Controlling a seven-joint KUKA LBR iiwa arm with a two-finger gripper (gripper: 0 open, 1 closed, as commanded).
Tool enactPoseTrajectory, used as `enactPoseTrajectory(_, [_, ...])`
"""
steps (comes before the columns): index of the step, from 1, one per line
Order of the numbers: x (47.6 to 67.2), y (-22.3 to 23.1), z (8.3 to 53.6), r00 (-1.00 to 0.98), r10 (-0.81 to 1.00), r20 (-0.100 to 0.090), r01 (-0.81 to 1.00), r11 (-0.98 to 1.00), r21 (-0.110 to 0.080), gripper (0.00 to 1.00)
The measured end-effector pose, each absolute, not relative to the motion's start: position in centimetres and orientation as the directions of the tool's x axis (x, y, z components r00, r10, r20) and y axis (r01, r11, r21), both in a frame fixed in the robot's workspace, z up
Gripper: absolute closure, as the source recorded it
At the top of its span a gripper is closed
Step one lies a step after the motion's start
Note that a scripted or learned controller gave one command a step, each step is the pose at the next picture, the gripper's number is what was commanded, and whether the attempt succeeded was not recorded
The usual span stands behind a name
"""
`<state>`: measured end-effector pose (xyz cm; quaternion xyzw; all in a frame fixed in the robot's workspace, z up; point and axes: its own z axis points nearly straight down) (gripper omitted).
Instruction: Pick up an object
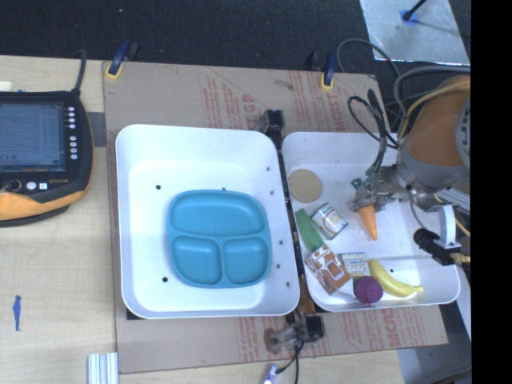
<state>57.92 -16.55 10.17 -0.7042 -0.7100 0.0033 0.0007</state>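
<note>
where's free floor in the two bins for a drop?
Left bin: a bare band rings the blue tray, widest along the far wall. Right bin: bare floor at the far edge, beyond the round disc. Crowded: near half, with banana, purple piece, packets, and around the carrot under the gripper.

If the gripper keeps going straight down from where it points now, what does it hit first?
Most likely the carrot: the gripper sits right above its top end in the right bin. Depth is unclear from this slanted view.

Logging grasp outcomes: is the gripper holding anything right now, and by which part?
Cannot be told: the gripper sits at the carrot's top end, contact unclear.
</note>
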Motion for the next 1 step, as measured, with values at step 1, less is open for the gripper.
enactPoseTrajectory(1, [59.54,-8.17,19.92,-0.007,1.000,0.001,1.000,0.007,0.000,1.00])
